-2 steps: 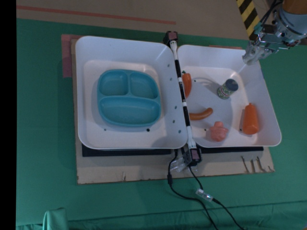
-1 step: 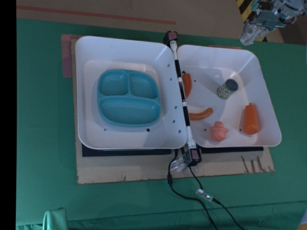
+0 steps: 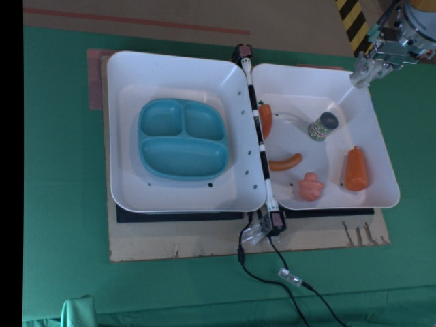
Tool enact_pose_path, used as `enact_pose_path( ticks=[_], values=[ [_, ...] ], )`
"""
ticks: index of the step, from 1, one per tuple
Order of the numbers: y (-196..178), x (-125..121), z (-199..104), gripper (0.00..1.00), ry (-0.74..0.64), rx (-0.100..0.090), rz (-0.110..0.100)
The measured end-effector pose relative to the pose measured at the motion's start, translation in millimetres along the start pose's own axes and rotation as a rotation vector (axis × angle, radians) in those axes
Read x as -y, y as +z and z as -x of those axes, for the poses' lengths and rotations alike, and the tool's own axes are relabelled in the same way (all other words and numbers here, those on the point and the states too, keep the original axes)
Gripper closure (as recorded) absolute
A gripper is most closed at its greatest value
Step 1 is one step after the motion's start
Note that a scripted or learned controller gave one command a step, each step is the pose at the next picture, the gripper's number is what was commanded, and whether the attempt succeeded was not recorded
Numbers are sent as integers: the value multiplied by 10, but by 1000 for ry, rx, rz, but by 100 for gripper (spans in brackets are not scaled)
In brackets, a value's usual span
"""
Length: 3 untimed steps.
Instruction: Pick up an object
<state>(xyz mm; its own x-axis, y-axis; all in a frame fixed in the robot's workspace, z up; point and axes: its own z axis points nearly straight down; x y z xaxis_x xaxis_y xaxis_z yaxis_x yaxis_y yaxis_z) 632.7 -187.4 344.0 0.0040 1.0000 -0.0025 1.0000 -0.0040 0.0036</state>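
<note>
The right bin (image 3: 381, 148) holds several small objects. A small green can with a dark lid (image 3: 323, 126) lies near its middle. An orange carrot-like piece (image 3: 355, 169) rests by the right wall, and a pink rounded toy (image 3: 310, 187) sits near the front. A curved orange sausage (image 3: 285, 162) lies left of centre, and an orange-red piece (image 3: 266, 120) leans against the divider. My gripper (image 3: 364, 73) hangs above the bin's far right corner, apart from every object and well above the can.
The left bin (image 3: 122, 182) carries a teal divided plate (image 3: 182, 139). A black-and-white divider bar (image 3: 257, 135) runs between the bins. Cables (image 3: 272, 251) trail off the cardboard base at the front. Yellow-black hazard tape (image 3: 351, 9) marks the floor at the back right.
</note>
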Motion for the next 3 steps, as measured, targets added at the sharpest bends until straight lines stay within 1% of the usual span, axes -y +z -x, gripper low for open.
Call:
enact_pose_path(
  ticks=[1,2,3],
  values=[
    [55,493,-2,100,0,-1,0],
    [-50,661,-310,100,-1,-1,0],
    [190,750,-691,100,-1,-1,0]
  ],
)
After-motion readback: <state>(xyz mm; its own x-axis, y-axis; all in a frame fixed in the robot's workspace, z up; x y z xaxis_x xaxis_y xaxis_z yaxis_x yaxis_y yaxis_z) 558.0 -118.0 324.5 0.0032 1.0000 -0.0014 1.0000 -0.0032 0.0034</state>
